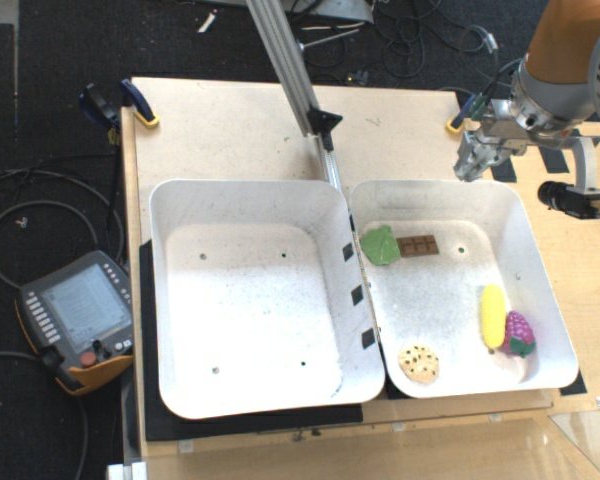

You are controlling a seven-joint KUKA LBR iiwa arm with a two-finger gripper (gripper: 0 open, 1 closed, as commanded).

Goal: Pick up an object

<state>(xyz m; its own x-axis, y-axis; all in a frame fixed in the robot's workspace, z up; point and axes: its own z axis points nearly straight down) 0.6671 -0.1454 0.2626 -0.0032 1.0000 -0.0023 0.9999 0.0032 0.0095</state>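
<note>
The right bin (pixel 525 230) holds a green leafy piece (pixel 379 245) beside a brown chocolate bar (pixel 417 246) near its back wall. A yellow corn cob (pixel 492 315) and a purple grape bunch (pixel 519 332) lie together at its right side. A round speckled cookie (pixel 419 364) rests near the front. My gripper (pixel 473 166) hangs above the bin's back right rim, away from all the objects, with nothing seen between its fingers.
The left bin (pixel 160 268) stands beside the right one. A slanted metal rail (pixel 285 53) crosses the bench to the divide between the bins. Clamps sit at the bench's back corners (pixel 138 103). A teach pendant (pixel 75 318) lies off the bench at left.
</note>
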